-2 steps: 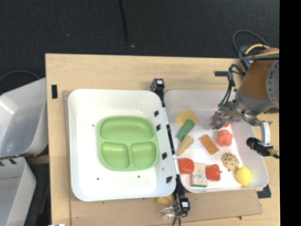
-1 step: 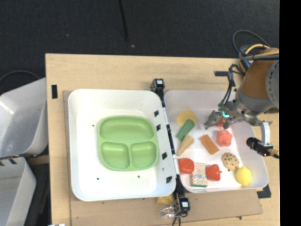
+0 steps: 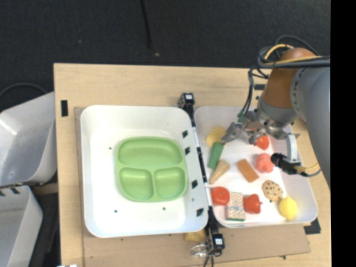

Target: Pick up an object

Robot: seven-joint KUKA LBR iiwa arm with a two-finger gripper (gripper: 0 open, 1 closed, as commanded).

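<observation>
- The arm (image 3: 278, 90), grey with an orange band, reaches in from the right edge of the frame and bends down over the upper part of the right bin (image 3: 222, 115).
- The claw (image 3: 251, 130) hangs low over that bin's upper middle. From this slant I cannot tell whether it is released or clenched, nor whether anything is held in it.
- A small red toy piece (image 3: 262, 143) lies just below the claw in the frame, at its lower right. Whether the two touch cannot be made out.
- A pink toy piece (image 3: 264, 162) lies just under the red one, beside an orange-brown block (image 3: 248, 170).
- Left of the claw, a yellow toy piece (image 3: 216, 134) sits near the bin's left wall, with a green toy vegetable (image 3: 216, 155) just below it, and below that a toy ice-cream cone (image 3: 218, 171).
- Along the bin's lower edge lie a red toy tomato (image 3: 220, 195), a small printed box (image 3: 236, 207) and another red toy piece (image 3: 252, 203), close together.
- Toward the lower right corner are a chocolate-chip cookie (image 3: 272, 189) and a toy lemon (image 3: 288, 207).
- The left bin (image 3: 100, 204), in the middle of the frame, holds a green divided plate (image 3: 151, 168) lying flat, well apart from the claw.
- Both bins rest on a pale wooden bench (image 3: 111, 82).
</observation>
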